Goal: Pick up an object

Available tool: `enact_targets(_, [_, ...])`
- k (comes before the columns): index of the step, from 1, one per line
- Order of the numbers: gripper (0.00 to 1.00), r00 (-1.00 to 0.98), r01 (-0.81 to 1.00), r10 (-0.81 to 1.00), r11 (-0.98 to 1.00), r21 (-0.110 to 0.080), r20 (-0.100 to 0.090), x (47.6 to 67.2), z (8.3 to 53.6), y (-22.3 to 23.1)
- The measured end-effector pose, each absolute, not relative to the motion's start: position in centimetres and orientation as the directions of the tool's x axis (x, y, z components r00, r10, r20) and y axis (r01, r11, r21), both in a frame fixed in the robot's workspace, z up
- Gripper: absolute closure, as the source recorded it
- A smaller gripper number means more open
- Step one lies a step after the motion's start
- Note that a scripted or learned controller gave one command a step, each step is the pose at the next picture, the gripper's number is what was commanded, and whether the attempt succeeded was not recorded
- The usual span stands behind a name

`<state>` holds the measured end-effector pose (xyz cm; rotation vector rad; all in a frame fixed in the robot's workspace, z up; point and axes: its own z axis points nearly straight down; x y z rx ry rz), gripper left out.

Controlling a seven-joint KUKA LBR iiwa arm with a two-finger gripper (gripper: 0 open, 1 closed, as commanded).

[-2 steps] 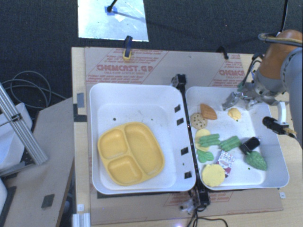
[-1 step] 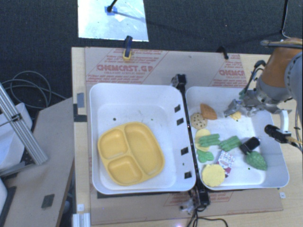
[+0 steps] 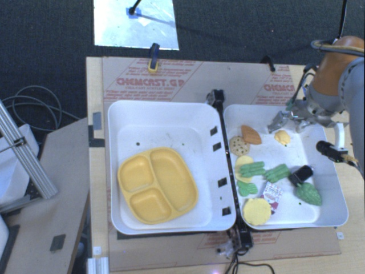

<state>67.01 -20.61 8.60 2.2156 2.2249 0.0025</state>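
Bench front: a cable point(image 3: 239, 261) trails off the near edge, right below the seam between the two bins.
Left bin point(image 3: 137, 116): holds a yellow divided tray point(image 3: 157, 185), three compartments, sitting toward the near-left corner.
Right bin point(image 3: 333, 207): this is where all the small stuff is.
Near row: a round yellow disc point(image 3: 256, 211) at the front edge, a little printed card point(image 3: 273, 192) just beside it, and a bumpy green toy point(image 3: 308, 193) off to the right.
Middle row: pale yellow round piece point(image 3: 244, 161), green bean-looking pieces point(image 3: 252, 169) and point(image 3: 277, 172), a green chunk point(image 3: 247, 188) under them, plus a black block point(image 3: 301, 174) touching the bumpy green toy (or nearly, hard to call).
Far row: a cookie point(image 3: 238, 146), an orange wedge point(image 3: 250, 135) just behind it, and a small yellow shell-shaped piece point(image 3: 282, 137).
Gripper point(image 3: 288, 119): hovering over the far part of the right bin, near the yellow shell piece, nothing seen between its fingers; whether it's spread or clenched, honestly can't tell from this angle.
Arm point(image 3: 336, 79): comes in from the right, orange band up top.
Far back: a shiny metal sheet point(image 3: 136, 16) on the dark floor.
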Motion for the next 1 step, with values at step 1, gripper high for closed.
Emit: enact_targets(1, [0.00,-0.001,1.000,1.000,0.001,0.000,-0.001,64.71,8.49,-20.64])
